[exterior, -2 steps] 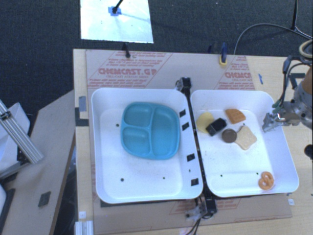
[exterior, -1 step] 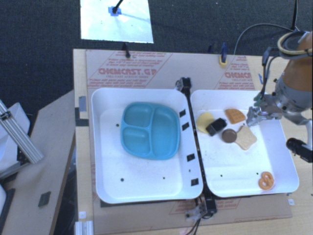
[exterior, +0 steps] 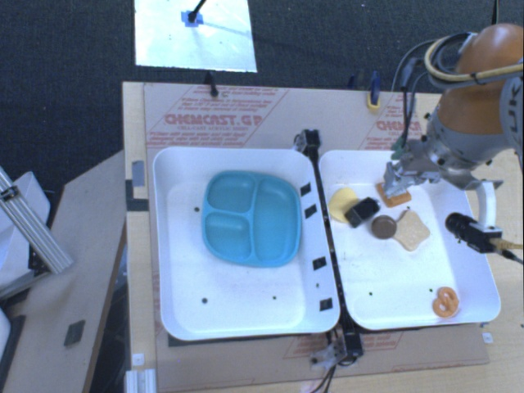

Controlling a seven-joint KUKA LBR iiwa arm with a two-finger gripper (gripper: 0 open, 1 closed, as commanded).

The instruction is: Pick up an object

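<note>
Gripper (exterior: 398, 183) low over the orange block (exterior: 394, 195) in the right bin (exterior: 471, 309); seemingly touching it; grip state unclear.

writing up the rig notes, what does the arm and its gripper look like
The arm is grey metal with a rounded orange band above the wrist. Dark cables loop beside that band. The gripper at its end is a compact grey metal block with two short fingers. A white bracket carrying a black cylindrical part hangs beside the wrist.

Plate (exterior: 250, 218) in left bin (exterior: 176, 244), perhaps 5 small items in right bin (exterior: 471, 289)
</note>
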